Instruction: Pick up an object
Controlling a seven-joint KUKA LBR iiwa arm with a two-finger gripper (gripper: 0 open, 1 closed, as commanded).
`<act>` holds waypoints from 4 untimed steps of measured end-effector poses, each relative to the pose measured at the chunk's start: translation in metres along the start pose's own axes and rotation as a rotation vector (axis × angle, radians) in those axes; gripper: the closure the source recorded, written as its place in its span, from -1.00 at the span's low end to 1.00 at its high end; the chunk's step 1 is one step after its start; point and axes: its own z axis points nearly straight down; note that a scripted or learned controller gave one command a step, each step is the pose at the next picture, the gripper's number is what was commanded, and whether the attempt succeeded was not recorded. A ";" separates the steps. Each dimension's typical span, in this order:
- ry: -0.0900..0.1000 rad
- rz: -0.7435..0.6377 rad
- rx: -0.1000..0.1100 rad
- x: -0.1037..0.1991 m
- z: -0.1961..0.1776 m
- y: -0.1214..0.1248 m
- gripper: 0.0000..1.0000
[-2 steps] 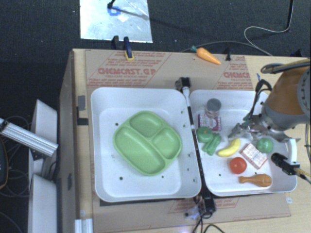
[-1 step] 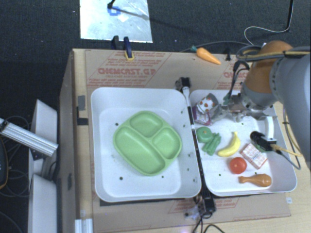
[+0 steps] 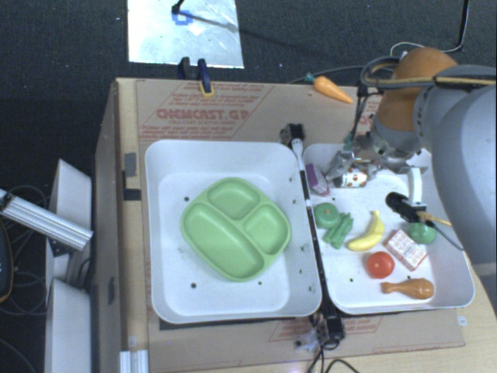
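Gripper (image 3: 347, 169) low over right bin (image 3: 458, 282), approach step.
I cannot tell its finger state; next I need a descent onto the small white item (image 3: 356, 179).

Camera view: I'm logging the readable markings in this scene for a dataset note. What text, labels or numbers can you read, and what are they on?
"CHEMCAST.GP": red print on the cardboard sheet under the bins, seen upside down, reading uncertain.
Smaller red lines around it: too blurred to read.
Small red-and-white box in the right bin: print too small to read.
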 end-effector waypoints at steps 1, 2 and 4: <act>-0.002 -0.004 -0.004 -0.001 -0.013 0.002 1.00; 0.000 -0.001 -0.004 0.042 -0.121 -0.010 1.00; 0.000 0.000 0.000 0.052 -0.167 -0.014 1.00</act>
